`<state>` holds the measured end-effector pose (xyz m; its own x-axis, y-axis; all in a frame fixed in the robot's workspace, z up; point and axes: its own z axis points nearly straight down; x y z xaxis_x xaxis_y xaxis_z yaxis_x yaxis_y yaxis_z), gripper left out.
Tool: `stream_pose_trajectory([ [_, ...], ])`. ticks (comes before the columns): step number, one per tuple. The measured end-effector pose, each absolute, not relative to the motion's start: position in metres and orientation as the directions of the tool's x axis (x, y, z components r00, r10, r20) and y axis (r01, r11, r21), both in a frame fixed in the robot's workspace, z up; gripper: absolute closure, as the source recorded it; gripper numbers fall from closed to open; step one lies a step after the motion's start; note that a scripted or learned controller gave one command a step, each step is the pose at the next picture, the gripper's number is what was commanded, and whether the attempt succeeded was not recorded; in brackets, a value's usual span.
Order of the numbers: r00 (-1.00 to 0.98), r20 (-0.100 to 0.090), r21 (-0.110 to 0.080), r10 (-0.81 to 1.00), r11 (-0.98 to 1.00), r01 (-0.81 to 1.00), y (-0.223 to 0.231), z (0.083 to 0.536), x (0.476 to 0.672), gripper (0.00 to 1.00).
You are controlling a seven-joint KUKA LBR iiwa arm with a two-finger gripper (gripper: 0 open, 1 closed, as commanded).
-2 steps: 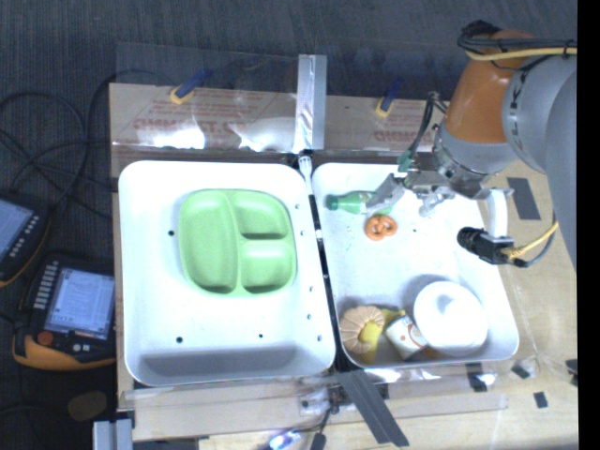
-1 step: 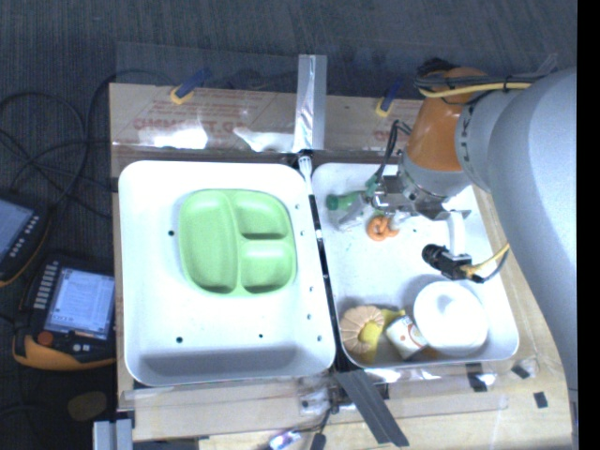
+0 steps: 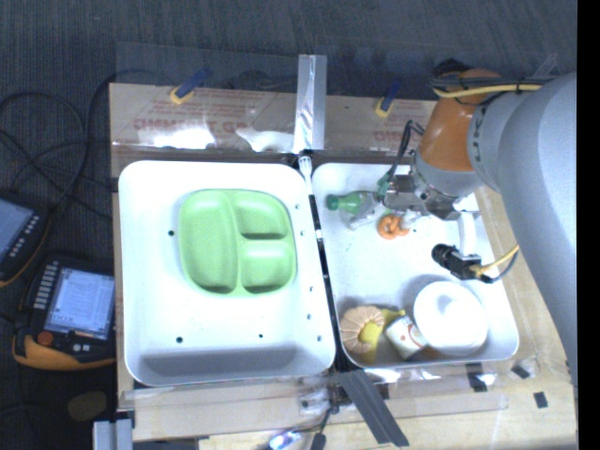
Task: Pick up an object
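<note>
My gripper [image 3: 401, 198] is low over the back of the right bin [image 3: 366, 279]. Just below it lies a small orange object [image 3: 392, 226], close to or touching the gripper. A green, partly clear bottle-like object [image 3: 348, 202] lies to the gripper's left. A white round bowl or lid [image 3: 449, 315] sits at the front right of this bin. Beside it are a small cup with red marks [image 3: 403, 337] and a tan round object with a yellow piece [image 3: 363, 327].
In the left bin [image 3: 150, 336], a light green divided plate [image 3: 237, 240] rests. The grey arm with its orange band [image 3: 448, 139] comes in over the right bin's back right corner. A raised divider [image 3: 317, 251] separates the two bins.
</note>
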<state>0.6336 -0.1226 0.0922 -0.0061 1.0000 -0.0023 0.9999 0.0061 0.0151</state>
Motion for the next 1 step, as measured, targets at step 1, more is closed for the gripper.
stream_pose_trajectory([
  [1, -0.007, -0.007, 0.016, 1.000, 0.007, 1.000, -0.1239, 0.1016, 0.6337, 1.00],
])
